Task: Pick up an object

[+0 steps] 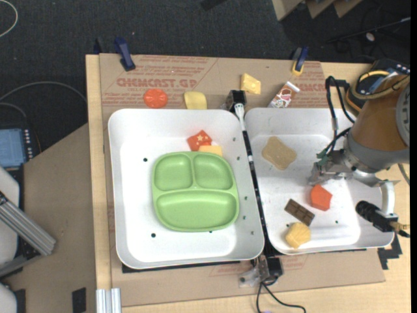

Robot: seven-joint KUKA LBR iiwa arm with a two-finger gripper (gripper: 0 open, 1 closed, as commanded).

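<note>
In the camera view, you saw the tool [324, 172] low over the right bin [339, 126], just above the orange block [320, 197], which lay near the middle of that bin. Whether it was open or closed, and whether it touched the block, you could not tell from this slant; nothing was visibly in it.

The block looked like a small, stiff piece, probably light, with flat faces. I judge you would take it best across two opposite flat sides, from above. Its smooth surface could slip if the grip was off centre.

Close by lay a brown chocolate-like piece [299, 210], a yellow cheese-like piece [298, 234] and a tan bread-like slice [279, 153]. The left bin [130, 194] carried a green divided plate [194, 192].
</note>
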